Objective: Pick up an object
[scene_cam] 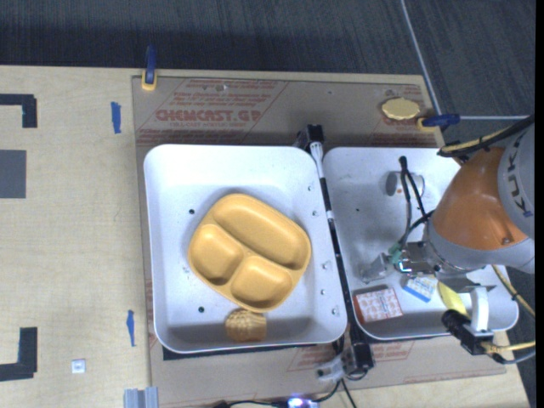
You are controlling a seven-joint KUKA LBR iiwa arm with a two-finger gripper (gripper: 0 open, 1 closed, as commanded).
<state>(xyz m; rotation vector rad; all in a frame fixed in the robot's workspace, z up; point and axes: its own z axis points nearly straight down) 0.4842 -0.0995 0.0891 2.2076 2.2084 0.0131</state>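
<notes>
My gripper [398, 263] reaches down into the right bin [361, 185] from under the orange-banded wrist, near the bin's front half. Close around it lie a small grey piece [372, 270], a blue and white item [418, 289] and a yellow item [450, 297]. A red and white packet [376, 303] lies flat just in front of the gripper. The arm hides what is directly beneath the gripper. In the left bin [170, 185] a yellow divided plate [246, 249] lies upside down, with a tan ball [246, 324] by its front edge.
A small grey cylinder [393, 183] sits toward the back of the right bin. A tan disc [400, 109] rests on the cardboard behind the bins. The wall between the two bins [327, 228] runs just left of the gripper.
</notes>
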